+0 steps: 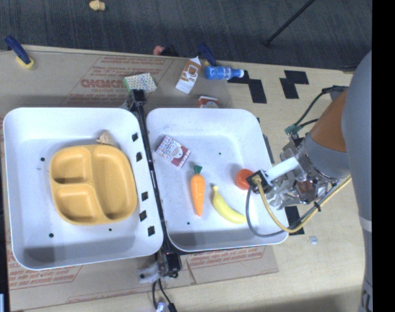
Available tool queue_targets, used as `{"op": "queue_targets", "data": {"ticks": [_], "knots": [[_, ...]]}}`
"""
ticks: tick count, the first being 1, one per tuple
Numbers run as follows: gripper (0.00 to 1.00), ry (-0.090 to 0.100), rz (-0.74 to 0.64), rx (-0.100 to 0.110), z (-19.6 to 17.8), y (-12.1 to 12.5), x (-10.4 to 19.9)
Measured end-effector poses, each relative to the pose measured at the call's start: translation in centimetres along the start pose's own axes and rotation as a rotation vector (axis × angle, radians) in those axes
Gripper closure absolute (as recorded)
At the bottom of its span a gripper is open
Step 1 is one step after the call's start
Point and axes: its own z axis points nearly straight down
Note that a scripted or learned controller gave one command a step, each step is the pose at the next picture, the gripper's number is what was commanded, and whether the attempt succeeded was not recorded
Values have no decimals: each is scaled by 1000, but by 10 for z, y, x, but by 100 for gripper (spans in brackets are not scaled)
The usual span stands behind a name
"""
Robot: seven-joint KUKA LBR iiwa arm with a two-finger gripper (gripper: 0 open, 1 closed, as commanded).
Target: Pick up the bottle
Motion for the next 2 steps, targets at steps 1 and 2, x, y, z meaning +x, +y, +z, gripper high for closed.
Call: {"op": "queue_targets", "data": {"ticks": [1,2], "knots": [[100,2,0,-2,-9,1,0],[100,3,-35,-3,-14,1,1]]}}
